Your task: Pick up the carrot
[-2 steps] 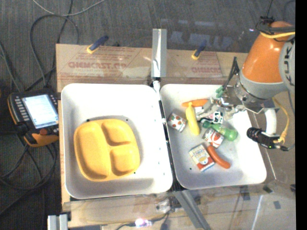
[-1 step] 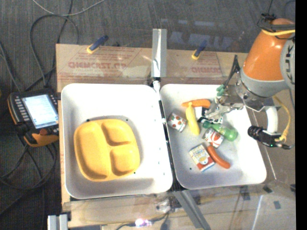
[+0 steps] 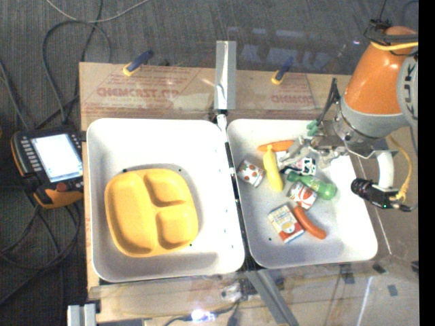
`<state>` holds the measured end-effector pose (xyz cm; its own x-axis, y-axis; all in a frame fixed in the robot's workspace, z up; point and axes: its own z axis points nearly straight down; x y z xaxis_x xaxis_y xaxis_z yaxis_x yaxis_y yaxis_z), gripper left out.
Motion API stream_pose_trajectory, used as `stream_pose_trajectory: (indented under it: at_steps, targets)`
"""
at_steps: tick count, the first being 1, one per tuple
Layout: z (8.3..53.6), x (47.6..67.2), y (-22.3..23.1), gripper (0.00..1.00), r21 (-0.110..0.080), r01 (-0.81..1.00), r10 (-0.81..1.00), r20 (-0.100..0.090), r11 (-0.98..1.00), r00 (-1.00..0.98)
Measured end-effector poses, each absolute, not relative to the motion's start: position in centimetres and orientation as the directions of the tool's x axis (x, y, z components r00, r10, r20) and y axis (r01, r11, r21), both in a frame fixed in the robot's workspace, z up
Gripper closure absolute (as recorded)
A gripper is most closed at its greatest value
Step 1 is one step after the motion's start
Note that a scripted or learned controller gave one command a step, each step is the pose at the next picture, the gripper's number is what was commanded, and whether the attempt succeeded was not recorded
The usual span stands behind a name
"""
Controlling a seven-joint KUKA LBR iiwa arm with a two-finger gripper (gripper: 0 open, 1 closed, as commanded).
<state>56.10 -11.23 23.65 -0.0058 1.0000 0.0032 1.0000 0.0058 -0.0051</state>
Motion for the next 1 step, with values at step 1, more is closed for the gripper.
stream_pose_trajectory:
  at_steps: [1]
  targets:
    - [21.09,60.74,-13.09,0.00,-0.002,1.000,1.000,-0.002,0.017,-0.017]
